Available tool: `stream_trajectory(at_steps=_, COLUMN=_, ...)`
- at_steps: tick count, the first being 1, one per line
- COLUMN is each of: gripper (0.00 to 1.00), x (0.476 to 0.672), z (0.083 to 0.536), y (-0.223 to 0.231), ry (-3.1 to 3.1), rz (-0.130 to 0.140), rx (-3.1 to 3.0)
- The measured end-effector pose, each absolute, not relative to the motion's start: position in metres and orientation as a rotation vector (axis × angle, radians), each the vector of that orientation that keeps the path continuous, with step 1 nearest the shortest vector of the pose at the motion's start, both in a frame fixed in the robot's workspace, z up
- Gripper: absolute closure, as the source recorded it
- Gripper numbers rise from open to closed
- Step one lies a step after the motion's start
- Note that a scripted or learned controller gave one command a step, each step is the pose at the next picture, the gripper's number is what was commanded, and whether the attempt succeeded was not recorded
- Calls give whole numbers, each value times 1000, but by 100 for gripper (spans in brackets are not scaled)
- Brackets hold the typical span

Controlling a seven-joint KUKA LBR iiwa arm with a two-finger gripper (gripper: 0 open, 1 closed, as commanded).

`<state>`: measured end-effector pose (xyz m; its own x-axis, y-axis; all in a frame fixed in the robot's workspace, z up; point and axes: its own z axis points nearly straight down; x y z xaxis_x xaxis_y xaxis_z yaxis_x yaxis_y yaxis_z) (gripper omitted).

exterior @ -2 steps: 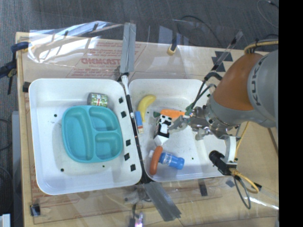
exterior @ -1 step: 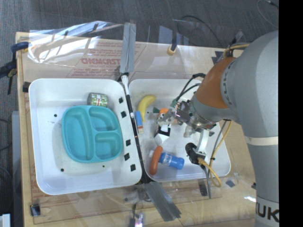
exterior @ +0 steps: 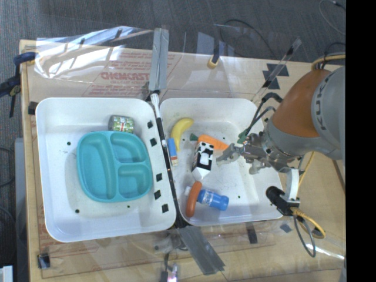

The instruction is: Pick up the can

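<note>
The can [exterior: 121, 123] is lying in the left bin [exterior: 47, 157] just above the teal tray [exterior: 114, 166], while the jaws [exterior: 230, 153], whose state I cannot tell, are hanging over the right bin [exterior: 247, 113], so the approach is pending: crossing the divider.

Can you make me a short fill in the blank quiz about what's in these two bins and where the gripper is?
1. The can lies in the ____ bin, just above the blue tray.
2. The gripper hovers over the ____ bin.
3. The banana is coloured ____.
4. The tray has ____ compartments.

Missing words: left; right; yellow; three
</note>
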<state>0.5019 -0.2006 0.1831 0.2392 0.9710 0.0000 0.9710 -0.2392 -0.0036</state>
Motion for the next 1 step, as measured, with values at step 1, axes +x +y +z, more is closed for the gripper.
stream_trajectory(at_steps=1, gripper=0, x=477, z=123, y=-136, ry=-1722, rz=5, rx=-2623)
